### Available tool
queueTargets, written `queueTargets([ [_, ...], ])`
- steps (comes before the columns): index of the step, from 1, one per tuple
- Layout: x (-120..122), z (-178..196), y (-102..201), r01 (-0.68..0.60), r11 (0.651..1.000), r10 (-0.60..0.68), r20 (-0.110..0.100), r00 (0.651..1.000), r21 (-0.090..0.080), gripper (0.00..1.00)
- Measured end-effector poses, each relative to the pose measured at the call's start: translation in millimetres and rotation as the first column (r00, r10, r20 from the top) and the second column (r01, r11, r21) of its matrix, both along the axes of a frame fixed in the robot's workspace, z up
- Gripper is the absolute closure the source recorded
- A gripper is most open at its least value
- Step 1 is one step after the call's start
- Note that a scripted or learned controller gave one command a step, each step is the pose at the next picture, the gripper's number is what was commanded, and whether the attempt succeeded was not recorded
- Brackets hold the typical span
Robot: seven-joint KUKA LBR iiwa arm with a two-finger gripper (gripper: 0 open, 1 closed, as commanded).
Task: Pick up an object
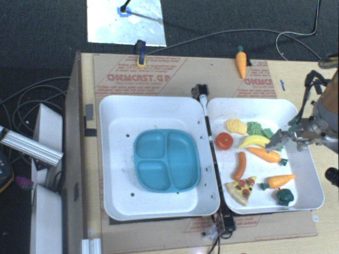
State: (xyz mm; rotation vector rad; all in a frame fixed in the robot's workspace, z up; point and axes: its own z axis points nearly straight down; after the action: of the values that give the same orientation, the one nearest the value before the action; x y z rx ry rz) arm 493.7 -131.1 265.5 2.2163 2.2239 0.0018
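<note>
The right bin (302,115) holds several toy foods. Among them are a corn cob (236,126), a green broccoli (255,128), a banana (255,141), a red tomato (224,141) and an orange carrot (263,153). Nearer the front lie a sausage (240,165), a pizza slice (241,189), a second carrot (279,181) and a dark green piece (285,196). My gripper (276,141) reaches in from the right. It hangs low over the right end of the banana and the carrot below it. I see nothing clearly held.
The left bin (116,115) holds a blue divided plate (167,160). A spare carrot (241,62) lies on the cardboard behind the right bin. A yellow and blue clamp (140,53) sits at the back edge. Cables run across the dark floor behind.
</note>
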Motion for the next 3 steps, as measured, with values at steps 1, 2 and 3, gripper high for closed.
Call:
queueTargets([
  [1,43.8,-99.7,13.4,0.001,1.000,-0.001,-0.003,1.000,0.001,0.00],
  [2,62.4,-181.3,25.4,0.001,1.000,-0.001,-0.001,1.000,0.001,0.00],
  [3,63.1,-170.7,25.0,0.000,1.000,0.000,0.001,1.000,0.000,1.00],
])
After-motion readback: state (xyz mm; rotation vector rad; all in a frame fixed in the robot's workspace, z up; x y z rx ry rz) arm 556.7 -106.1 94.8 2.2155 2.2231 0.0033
